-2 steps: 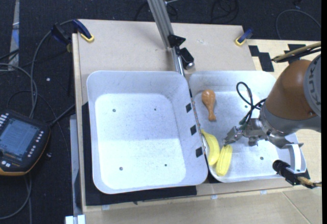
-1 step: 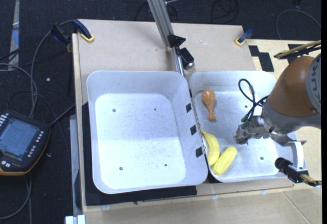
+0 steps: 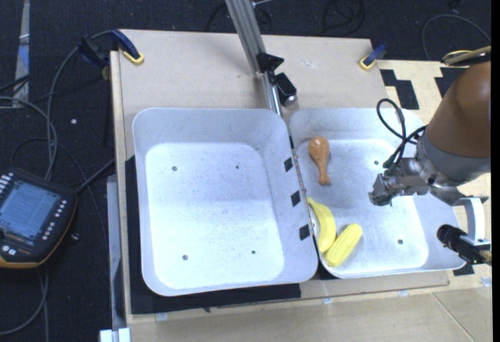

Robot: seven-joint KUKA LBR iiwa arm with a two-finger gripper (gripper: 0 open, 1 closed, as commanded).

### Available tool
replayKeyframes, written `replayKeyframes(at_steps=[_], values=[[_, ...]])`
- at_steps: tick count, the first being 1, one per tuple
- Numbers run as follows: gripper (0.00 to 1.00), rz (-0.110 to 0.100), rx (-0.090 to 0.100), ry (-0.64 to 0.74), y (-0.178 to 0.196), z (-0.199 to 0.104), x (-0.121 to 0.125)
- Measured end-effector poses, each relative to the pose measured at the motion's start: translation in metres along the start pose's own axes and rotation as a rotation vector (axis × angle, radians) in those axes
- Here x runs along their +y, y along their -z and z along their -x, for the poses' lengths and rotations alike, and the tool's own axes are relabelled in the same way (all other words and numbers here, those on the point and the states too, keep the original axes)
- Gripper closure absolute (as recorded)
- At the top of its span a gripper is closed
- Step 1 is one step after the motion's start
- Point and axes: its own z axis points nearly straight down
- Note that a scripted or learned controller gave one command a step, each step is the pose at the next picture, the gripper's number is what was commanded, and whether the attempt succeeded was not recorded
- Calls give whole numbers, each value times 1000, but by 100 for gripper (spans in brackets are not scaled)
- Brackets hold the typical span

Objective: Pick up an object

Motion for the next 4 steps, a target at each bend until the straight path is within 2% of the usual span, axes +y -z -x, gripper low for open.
replayKeyframes(at_steps=[2, 4], values=[[100, 0, 0, 0, 87, -3, 5], [100, -5, 1, 3, 68, -85, 39]])
